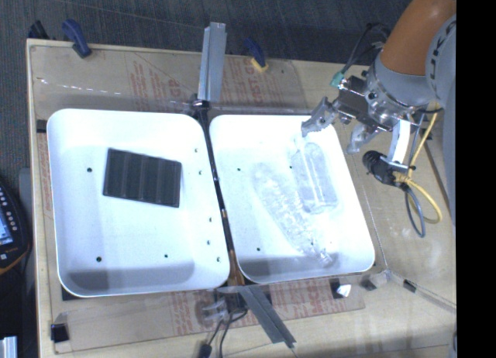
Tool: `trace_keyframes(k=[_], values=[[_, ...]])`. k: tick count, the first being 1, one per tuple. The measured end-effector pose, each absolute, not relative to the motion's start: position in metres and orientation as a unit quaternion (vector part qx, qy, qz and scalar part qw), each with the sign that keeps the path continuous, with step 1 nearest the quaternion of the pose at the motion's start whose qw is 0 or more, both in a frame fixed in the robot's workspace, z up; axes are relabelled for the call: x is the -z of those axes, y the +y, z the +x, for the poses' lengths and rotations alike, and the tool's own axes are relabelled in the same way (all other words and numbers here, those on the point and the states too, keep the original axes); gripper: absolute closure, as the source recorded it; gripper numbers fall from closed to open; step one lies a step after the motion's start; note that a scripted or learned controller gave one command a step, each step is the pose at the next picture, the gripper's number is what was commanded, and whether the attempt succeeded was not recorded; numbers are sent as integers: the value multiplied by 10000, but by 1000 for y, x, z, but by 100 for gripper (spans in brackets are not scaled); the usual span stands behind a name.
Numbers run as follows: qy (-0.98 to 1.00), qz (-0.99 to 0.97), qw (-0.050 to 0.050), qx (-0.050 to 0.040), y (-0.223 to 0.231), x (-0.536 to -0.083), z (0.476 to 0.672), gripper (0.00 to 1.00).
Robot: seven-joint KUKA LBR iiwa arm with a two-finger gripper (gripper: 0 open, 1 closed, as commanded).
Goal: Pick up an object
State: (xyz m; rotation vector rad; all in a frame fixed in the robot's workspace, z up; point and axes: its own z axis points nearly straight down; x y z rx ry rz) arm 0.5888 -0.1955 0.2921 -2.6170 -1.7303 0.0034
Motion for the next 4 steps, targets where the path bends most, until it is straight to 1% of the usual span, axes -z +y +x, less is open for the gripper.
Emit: trace_keyframes(k=[1, 2, 3, 4], values=[[-5913, -8065, 0, 2, -198, -328, 570, 0], [-5931, -8051, 10, -3, -198, -327, 522, 0], [-5952, -8036, 17, -7, -197, -337, 522, 100], [-5362, -8441, 25, -16, -199, -307, 531, 100]])
